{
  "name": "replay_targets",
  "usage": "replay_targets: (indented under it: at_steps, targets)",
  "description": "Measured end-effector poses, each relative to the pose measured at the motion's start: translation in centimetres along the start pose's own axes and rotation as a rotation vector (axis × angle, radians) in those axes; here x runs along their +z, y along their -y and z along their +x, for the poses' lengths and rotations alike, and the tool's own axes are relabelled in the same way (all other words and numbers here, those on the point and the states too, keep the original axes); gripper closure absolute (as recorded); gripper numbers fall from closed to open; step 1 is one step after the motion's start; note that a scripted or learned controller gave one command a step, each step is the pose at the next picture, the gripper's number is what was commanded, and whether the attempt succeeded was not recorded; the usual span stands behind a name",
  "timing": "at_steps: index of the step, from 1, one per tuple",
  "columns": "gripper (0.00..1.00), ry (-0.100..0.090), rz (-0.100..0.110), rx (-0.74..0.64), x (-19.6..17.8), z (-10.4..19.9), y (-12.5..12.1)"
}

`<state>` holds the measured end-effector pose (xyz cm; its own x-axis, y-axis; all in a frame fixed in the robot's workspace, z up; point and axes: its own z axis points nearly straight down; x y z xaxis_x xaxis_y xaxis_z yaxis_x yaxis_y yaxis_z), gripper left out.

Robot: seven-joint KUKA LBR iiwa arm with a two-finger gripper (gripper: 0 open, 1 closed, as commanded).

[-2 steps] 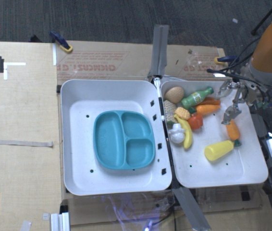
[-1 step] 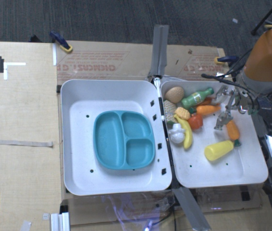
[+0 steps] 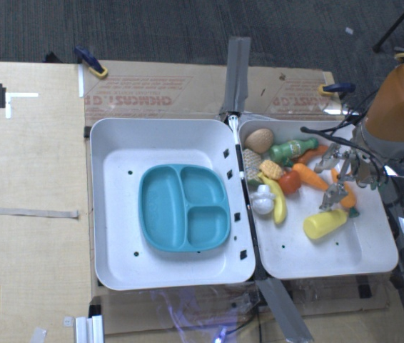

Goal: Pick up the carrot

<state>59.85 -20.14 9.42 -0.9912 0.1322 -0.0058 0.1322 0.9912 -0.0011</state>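
Note:
The orange carrot (image 3: pixel 307 175) lies in the right bin (image 3: pixel 373 252), slanting from beside the red tomato (image 3: pixel 289 183) down toward the right. My gripper (image 3: pixel 327 182) hangs over the carrot's right end. It looks open, with one metal finger (image 3: pixel 323 164) on the far side of the carrot and the other on the near side. The carrot rests on the bin floor and nothing is lifted. The orange-banded wrist (image 3: pixel 398 106) rises at the right edge.
Around the carrot lie a green bottle (image 3: pixel 292 149), a brown potato (image 3: pixel 259 140), corn (image 3: pixel 270 168), a banana (image 3: pixel 278 200), a white garlic bulb (image 3: pixel 263 203) and a yellow piece (image 3: pixel 325 224). The left bin (image 3: pixel 109 191) holds a teal divided plate (image 3: pixel 185 207).

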Motion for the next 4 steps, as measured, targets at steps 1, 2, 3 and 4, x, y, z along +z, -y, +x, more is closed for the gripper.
replay_targets:
  at_steps: [1,2,3,4]
  targets:
    - [1.0,0.006,0.002,-0.003,-1.1,-0.2,-0.1]
    - [1.0,0.001,-0.001,-0.382,0.0,7.6,-3.5]
    - [0.0,0.0,-0.001,-0.382,0.0,7.6,-3.5]
    - [0.0,-0.001,-0.002,-0.145,0.1,10.3,-8.4]
